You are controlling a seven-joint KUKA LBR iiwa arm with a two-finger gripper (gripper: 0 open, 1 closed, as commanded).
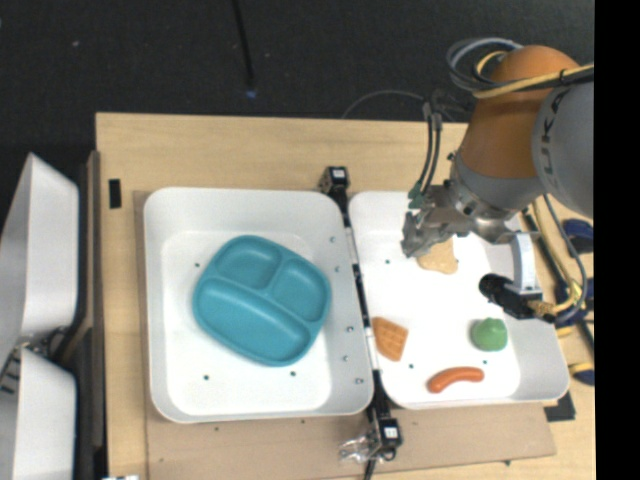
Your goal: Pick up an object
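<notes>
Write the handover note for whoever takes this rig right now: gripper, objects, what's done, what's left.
Gripper: low over the far part of the right bin, right at a tan flat piece; no hold on it can be seen.
Also in the right bin: orange wedge, green ball, red-orange sausage, all lying apart.
Left bin: teal divided plate.
Done: approach to the tan piece, it seems.
Left: grasp and lift one object.

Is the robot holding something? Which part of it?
I can't tell. The gripper is right at the top edge of the tan piece, but no clear grip shows.
</notes>
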